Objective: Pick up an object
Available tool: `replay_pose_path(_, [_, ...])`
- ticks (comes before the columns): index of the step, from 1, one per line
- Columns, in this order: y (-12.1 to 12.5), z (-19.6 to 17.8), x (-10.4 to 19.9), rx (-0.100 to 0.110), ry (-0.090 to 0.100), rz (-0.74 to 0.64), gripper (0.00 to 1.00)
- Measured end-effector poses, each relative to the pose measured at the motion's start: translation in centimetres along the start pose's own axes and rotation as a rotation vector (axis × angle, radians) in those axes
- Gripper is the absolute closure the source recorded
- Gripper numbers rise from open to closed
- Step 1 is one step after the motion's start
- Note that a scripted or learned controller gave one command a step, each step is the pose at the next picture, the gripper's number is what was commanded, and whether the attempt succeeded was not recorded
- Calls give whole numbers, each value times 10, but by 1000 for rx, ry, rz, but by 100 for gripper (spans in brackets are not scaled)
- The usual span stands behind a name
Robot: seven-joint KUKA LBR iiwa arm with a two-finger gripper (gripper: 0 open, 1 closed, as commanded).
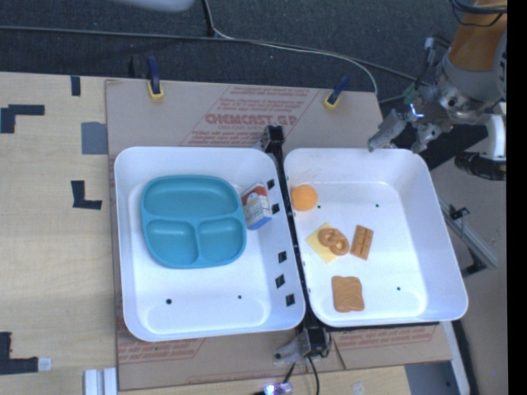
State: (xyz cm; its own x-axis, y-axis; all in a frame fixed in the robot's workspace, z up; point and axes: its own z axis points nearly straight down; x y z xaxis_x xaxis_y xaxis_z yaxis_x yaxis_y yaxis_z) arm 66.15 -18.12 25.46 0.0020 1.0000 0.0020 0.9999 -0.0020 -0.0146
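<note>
- 4 small food pieces lie in the right white bin (428,220): a round orange ball (304,197) near its left wall, a brown pretzel-like piece (333,239) resting on a flat yellow square (322,245), a narrow brown bar (361,242) just beside them, and a tan toast-shaped slice (347,294) nearer the front.
- 1 gripper (403,130) hangs at the back right corner of this bin, outside its rim, and nothing is between its 2 fingers, which seem to stand apart.
- All 4 pieces lie forward and to the left of the gripper; the bar and the pretzel piece look nearest, the toast slice farthest.
- The bar has its long axis running roughly front to back, slightly tilted, so I judge the fingers should close across its short side.
- In the left white bin (132,245) there is a blue divided plastic plate (194,220), and a small carton (257,206) sits just beside its right edge.
- The upper arm is cut off by the frame edge, and the fingertips are dark and blurred.
</note>
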Motion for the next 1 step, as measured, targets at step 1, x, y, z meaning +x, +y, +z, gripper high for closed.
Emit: replay_pose_path(1, [2, -9, 1, -14, -2, -4, 0])
